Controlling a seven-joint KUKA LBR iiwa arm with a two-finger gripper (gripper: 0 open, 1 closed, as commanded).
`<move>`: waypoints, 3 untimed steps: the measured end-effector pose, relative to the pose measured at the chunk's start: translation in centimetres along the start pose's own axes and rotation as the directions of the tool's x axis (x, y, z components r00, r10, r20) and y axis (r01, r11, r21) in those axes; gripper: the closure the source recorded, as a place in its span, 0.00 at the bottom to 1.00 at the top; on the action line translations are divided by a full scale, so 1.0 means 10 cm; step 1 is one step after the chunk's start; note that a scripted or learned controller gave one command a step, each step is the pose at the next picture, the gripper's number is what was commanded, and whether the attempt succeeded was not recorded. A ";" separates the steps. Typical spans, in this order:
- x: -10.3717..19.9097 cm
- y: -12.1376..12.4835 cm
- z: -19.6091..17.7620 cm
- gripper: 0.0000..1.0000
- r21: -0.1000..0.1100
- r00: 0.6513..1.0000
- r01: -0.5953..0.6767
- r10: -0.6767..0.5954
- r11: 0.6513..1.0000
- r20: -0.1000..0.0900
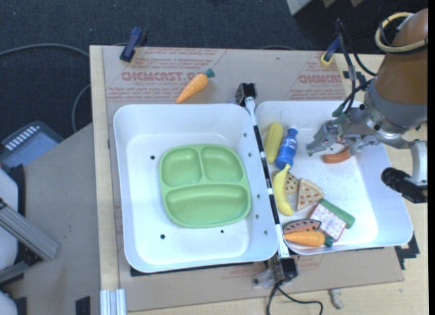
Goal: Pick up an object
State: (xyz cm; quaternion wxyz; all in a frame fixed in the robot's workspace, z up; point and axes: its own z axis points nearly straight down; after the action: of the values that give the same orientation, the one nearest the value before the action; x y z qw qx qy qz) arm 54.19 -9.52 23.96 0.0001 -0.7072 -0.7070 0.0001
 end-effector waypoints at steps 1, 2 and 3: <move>0.20 0.79 0.55 0.00 -0.001 1.000 0.001 -0.001 1.000 0.000; -0.04 1.01 1.10 0.00 0.001 1.000 0.000 0.000 1.000 0.000; -0.10 0.94 1.53 0.00 0.000 1.000 -0.002 0.002 1.000 0.006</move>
State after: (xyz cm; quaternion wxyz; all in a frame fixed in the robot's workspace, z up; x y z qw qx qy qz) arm 63.60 -10.55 8.70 -0.0019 -0.7079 -0.7063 0.0024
